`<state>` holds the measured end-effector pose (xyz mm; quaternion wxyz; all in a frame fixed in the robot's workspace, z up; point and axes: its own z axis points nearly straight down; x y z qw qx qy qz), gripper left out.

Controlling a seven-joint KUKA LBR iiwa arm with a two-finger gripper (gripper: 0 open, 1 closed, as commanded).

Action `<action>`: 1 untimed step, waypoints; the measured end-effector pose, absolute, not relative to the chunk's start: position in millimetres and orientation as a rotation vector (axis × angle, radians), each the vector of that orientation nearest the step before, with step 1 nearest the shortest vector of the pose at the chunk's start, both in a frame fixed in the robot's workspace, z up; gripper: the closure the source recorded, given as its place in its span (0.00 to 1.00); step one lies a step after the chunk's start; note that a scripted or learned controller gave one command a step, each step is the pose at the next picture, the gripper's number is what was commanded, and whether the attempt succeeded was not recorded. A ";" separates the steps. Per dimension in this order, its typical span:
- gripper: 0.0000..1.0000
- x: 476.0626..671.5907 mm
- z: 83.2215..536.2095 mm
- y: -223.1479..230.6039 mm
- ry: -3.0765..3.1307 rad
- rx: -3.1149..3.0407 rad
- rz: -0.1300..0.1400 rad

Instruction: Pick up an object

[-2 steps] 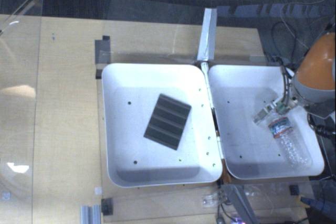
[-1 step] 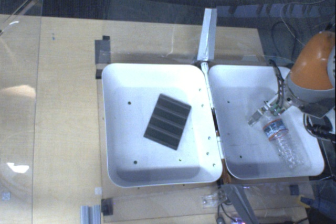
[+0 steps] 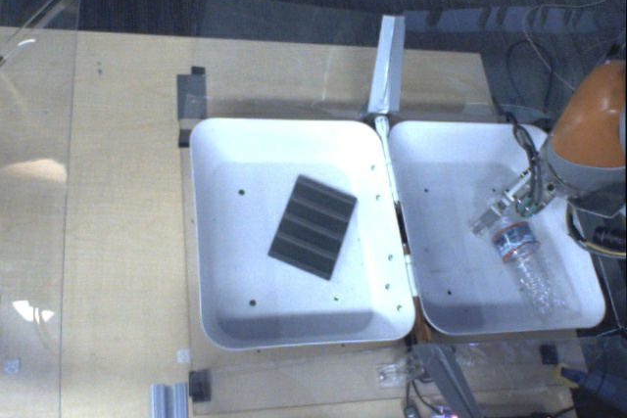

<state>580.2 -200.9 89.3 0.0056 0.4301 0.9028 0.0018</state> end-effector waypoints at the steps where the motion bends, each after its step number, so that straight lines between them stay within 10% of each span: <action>1: 1.00 583.5 101.8 -198.1 2.820 1.342 0.015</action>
